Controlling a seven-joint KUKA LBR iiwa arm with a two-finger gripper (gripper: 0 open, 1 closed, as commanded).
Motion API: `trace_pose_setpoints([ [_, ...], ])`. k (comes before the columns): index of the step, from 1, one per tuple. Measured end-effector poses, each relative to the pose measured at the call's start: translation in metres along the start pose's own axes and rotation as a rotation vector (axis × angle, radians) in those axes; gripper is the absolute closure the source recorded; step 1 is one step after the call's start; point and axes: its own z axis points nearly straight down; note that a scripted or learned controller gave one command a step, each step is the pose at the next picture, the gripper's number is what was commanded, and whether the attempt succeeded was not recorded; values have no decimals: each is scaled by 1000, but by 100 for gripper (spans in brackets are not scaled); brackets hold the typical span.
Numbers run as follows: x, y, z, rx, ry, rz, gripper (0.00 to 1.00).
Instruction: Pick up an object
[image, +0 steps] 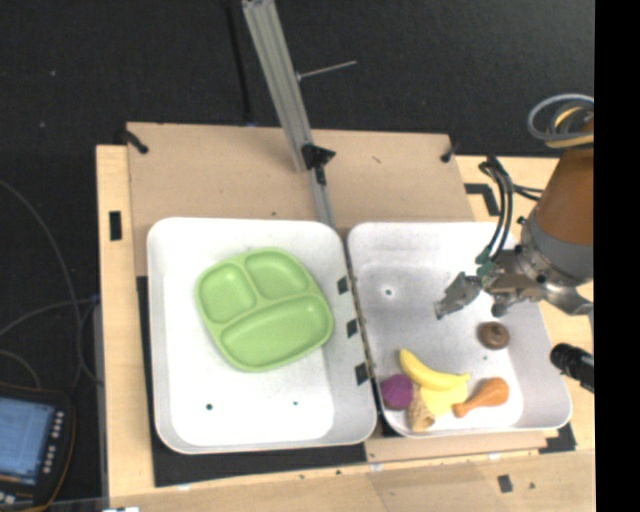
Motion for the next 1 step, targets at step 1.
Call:
trace_pose_setpoints([
  [1, 0, 0, 0, -1, 0, 2, 0],
])
